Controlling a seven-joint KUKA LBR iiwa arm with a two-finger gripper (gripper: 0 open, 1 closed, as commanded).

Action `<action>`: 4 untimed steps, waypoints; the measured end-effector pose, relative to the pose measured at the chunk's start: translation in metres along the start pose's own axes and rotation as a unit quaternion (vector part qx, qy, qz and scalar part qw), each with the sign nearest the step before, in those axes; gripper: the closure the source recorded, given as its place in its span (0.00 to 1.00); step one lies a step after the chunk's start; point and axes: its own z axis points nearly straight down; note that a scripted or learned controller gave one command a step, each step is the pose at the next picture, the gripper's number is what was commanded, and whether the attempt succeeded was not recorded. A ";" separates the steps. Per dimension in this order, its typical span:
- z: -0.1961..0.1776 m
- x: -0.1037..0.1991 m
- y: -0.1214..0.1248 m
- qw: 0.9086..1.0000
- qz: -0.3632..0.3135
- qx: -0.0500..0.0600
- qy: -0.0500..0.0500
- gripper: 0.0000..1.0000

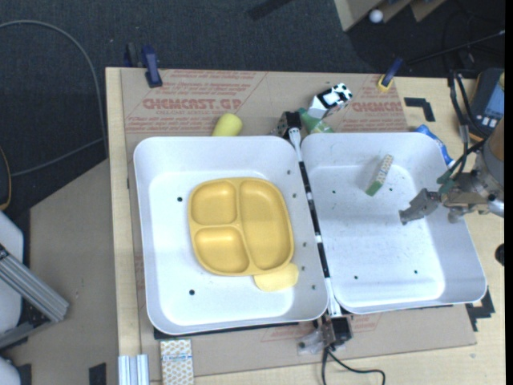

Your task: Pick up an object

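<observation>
**Arm at right bin, gripper state unclear**

The gripper [421,207] sits at the right side of the frame, over the right bin [385,287], w/ the arm coming in from the right edge. A dark grey part points left and down toward the bin floor. Whether the claw is wide, narrow or holding anything cannot be told from this view; nothing is seen in it.

In the right bin, upper middle, lies a small stick-like object [379,175], pale w/ a green lower end, tilted. It is up and left of the gripper, apart from it.

The left bin [160,183] holds a yellow divided plate [240,225] w/ three compartments, approx. centre of that bin. A pale yellow flat piece [277,278] pokes out from under the plate's lower right edge.

Outside the bins, on the board at upper centre: a yellow rounded item [228,124] just above the left bin's top rim, and a black-and-white item [333,97] above the right bin's upper left corner. A blue clamp [150,65] grips the board's upper left edge.
</observation>
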 end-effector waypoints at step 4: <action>0.108 0.015 0.172 1.000 -0.001 -0.002 -0.001 0.00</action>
